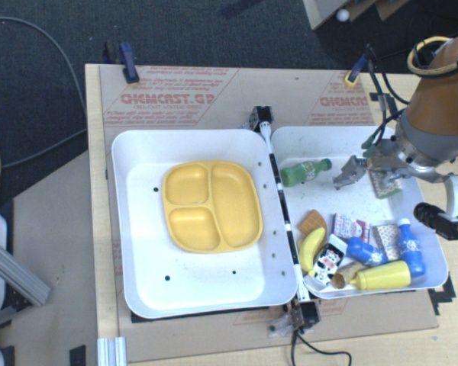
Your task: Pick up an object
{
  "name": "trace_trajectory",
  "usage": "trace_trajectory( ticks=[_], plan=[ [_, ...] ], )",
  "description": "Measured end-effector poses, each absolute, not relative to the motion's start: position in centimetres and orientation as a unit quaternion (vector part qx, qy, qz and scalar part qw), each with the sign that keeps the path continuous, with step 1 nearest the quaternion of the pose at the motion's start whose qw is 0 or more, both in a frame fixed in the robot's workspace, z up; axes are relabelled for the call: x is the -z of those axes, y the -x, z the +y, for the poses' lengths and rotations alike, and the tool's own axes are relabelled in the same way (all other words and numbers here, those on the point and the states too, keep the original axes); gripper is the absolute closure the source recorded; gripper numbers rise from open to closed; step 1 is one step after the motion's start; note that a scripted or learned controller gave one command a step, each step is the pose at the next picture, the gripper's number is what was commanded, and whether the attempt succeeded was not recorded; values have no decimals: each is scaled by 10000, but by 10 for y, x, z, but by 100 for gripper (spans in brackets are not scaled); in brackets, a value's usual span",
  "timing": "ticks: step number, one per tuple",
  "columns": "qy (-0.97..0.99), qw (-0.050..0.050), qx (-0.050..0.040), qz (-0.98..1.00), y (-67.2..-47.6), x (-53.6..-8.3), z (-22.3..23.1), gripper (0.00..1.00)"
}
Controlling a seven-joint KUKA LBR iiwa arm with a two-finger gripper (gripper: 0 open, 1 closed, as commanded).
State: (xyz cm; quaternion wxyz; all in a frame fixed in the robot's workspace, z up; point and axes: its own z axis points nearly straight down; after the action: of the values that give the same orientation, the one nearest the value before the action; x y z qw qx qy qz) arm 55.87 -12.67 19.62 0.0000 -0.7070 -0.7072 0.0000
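Green bottle (305,171) is seen lying on its side at the far left of the right bin (330,198), close to the divider. Gripper (370,175) is held low over the bin's far part, just right of the bottle and apart from it; whether it is open or closed cannot be told. No object is seen gripped. Along the near side of the bin a cluster is noted: banana (312,248), brown cracker (312,221) just beyond it, yellow bottle (382,276) on its side at the near edge, blue bottle (410,250) to its right, and a patterned packet (349,226). Left bin (130,204) is occupied by a yellow divided plate (212,207), set flat.
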Motion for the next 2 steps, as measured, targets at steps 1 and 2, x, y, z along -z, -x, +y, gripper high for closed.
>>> trace_trajectory(
  ticks=[1, 2],
  plan=[
    [7074, -3, 3, -7068, -537, -101, -100, 0],
    [7079, -136, 72, -7061, -528, -93, -95, 0]
  ],
)
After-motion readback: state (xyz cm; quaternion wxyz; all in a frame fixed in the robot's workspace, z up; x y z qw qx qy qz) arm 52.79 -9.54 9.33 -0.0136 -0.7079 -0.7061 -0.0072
